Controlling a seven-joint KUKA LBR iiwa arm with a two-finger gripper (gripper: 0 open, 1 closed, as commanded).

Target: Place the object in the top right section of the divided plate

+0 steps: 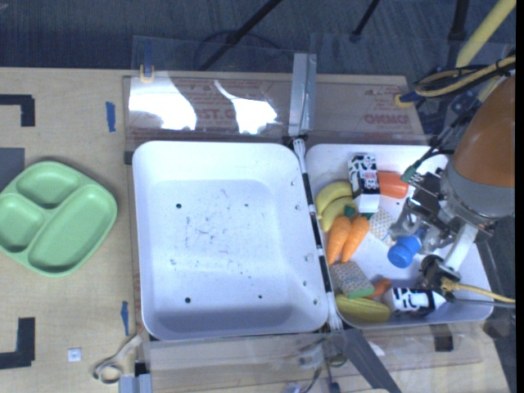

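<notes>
gripper [409, 240] | low in right bin [385, 152] over blue object [401, 254] (finger state unclear) | divided plate [54, 217] waits at bench's left edge

We see an evenly bright scene lit from above. Strong white glare sits on the clear panel [214, 105] behind the left bin [155, 166], washing out the print beneath it. Shadows on the table [65, 97] are soft and short. The floor at the top is dim. The arm [490, 158] looks slightly blurred, perhaps from being close to the lens.
</notes>
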